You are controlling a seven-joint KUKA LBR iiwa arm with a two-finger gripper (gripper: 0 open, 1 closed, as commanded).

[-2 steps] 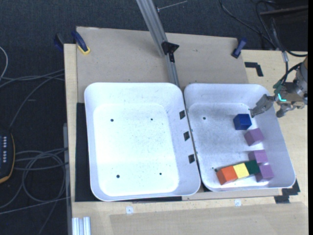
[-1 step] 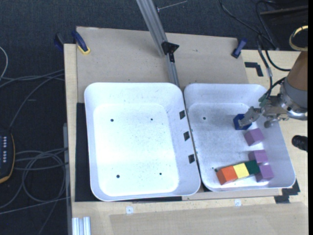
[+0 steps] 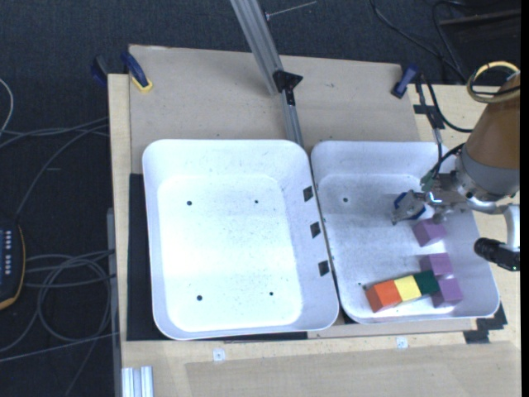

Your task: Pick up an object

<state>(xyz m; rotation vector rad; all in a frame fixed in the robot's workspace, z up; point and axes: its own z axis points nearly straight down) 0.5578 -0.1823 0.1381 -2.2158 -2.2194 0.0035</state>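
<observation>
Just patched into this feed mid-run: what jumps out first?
The arm, grey with an orange band, comes in from the right, its hand low over the right bin. Next, the colours: an orange, yellow and green block near that bin's front edge, with purple blocks beside it and just under the hand. The left bin is a big bright white patch.

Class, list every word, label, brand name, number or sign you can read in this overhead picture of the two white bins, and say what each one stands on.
No readable text anywhere.
Dark device at the left edge: a row of small marks, too small to read.
Two shallow white plastic bins: dark dots only, no lettering.
Orange, yellow and green striped block and purple blocks: plain faces.
</observation>
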